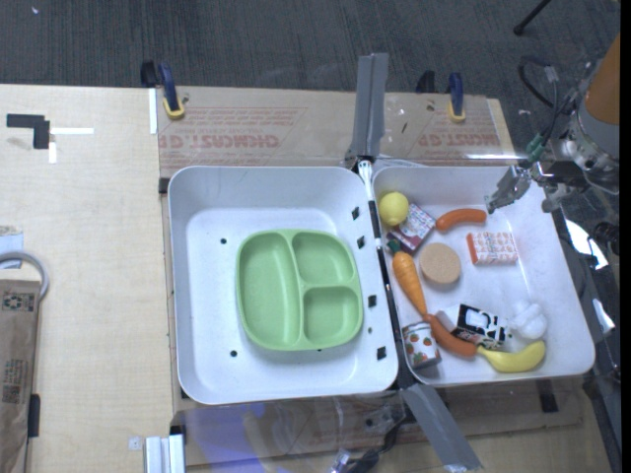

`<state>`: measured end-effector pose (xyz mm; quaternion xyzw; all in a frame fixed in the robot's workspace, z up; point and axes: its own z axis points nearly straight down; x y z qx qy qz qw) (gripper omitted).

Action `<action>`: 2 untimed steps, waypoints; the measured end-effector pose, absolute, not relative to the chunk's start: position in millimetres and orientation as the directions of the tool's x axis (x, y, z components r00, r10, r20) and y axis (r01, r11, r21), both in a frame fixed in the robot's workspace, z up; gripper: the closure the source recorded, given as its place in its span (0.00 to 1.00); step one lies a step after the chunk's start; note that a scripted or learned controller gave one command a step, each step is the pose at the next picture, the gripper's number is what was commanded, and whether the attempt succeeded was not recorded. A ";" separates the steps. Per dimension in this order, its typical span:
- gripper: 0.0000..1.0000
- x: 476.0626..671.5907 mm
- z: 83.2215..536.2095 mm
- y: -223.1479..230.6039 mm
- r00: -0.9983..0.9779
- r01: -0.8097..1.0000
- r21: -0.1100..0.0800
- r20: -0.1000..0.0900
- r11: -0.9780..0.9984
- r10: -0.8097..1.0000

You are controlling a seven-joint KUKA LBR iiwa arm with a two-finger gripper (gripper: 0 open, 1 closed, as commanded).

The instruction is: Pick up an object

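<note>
Fingers (pixel 513 187) above right bin's far edge | carrot (pixel 410 280) long axis near-to-far

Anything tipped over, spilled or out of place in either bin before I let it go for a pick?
Nothing looks spilled or damaged. The green divided plate lies flat in the left bin. In the right bin the toy food is a loose jumble, with the small can on its side at the front corner. The gripper hangs over the bin's back edge.
</note>
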<state>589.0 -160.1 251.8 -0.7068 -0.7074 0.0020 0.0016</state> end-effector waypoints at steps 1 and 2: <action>0.00 589.8 108.6 -178.1 -0.233 0.972 -0.002 0.001 0.233 0.972; 1.00 590.0 116.3 -178.8 -0.231 0.973 -0.003 0.001 0.231 0.973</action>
